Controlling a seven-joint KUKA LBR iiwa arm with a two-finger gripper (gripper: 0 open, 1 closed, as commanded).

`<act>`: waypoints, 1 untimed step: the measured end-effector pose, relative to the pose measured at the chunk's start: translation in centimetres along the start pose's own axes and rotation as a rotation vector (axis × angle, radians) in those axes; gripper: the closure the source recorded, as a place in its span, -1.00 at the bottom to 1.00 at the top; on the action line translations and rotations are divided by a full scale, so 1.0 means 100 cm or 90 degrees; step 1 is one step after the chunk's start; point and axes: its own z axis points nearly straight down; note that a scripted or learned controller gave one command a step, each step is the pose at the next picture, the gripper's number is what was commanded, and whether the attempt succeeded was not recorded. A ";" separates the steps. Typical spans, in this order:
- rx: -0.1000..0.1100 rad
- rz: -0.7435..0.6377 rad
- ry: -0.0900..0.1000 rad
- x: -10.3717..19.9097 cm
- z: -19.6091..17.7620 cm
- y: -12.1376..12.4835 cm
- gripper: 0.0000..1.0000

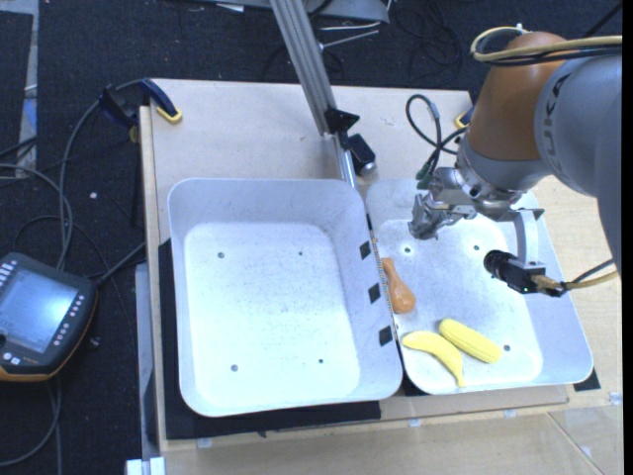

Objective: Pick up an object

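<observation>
So nothing's picked up yet as far as I can see, the whole grab is still to do. The gripper hangs over the back part of the right bin; can't tell how it's set, and nothing visible in it. The orange drumstick-shaped toy lies near, just forward-left of it by the bin's left wall. The banana and corn cob sit together further toward the front edge
</observation>
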 end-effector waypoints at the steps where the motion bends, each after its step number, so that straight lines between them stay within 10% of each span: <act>1: 0.000 0.000 0.000 0.046 -0.001 0.021 1.00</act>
